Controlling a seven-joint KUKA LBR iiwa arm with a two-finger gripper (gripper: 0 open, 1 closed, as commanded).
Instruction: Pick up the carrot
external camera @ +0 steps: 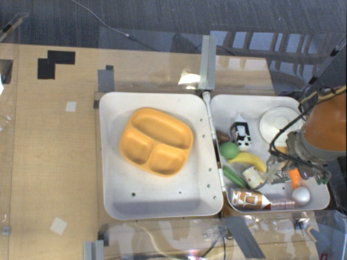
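Observation:
The carrot (294, 176) shows as a small orange piece near the right bin's (217, 118) front right corner, partly hidden by the gripper's parts. My gripper (284, 171) hangs low over the bin, just left of the carrot and close against it. Above it, the arm's orange band (325, 128) covers the bin's right side. Whether the carrot sits inside the gripper is hidden.
The right bin also holds a white bowl (277, 123), a black-and-white cow toy (241, 134), a green lime (229, 150), a banana (249, 160), a green vegetable (233, 175), a small white box (252, 176), a labelled bottle (255, 200) and a white ball (301, 195). An orange divided plate (156, 141) lies in the left bin (116, 199).

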